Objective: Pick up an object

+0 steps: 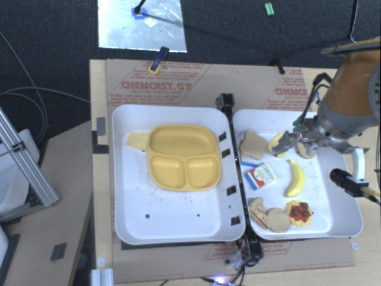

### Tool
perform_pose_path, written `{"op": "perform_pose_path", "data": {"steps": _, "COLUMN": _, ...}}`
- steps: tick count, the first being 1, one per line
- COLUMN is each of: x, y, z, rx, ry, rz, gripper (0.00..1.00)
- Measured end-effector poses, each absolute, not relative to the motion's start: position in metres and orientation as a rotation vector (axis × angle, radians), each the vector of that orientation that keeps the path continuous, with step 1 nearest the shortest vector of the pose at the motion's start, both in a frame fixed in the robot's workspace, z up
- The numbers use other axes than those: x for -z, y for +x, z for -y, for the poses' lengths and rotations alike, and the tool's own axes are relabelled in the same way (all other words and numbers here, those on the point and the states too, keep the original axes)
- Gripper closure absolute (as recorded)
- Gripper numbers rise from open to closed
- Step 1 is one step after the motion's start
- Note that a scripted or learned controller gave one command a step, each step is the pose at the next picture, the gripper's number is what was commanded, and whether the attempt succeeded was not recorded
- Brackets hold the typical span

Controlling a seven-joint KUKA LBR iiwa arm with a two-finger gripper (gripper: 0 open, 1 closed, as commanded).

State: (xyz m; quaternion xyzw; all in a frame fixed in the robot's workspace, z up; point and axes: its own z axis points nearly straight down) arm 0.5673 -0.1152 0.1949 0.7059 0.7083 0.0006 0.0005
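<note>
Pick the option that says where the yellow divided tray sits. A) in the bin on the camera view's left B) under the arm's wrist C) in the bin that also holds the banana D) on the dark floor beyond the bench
A: the yellow divided tray lies in the left bin, while the banana lies in the right bin beside it.

You are viewing a robotics lab cell: two white bins on a cardboard-covered surface, aluminium framing, loose cables, dark carpet.
</note>
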Motion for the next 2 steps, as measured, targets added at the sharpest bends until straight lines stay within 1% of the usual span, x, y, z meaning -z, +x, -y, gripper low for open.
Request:
{"op": "perform_pose_path", "data": {"steps": 1, "x": -0.085, "y": 0.548, "z": 0.169, "rx": 0.007, "ry": 2.228, "rz": -2.219, "gripper": 0.00}}
{"op": "perform_pose_path", "data": {"steps": 2, "x": -0.101, "y": 0.552, "z": 0.166, "rx": -0.003, "ry": 2.217, "rz": -2.220, "gripper": 1.00}}
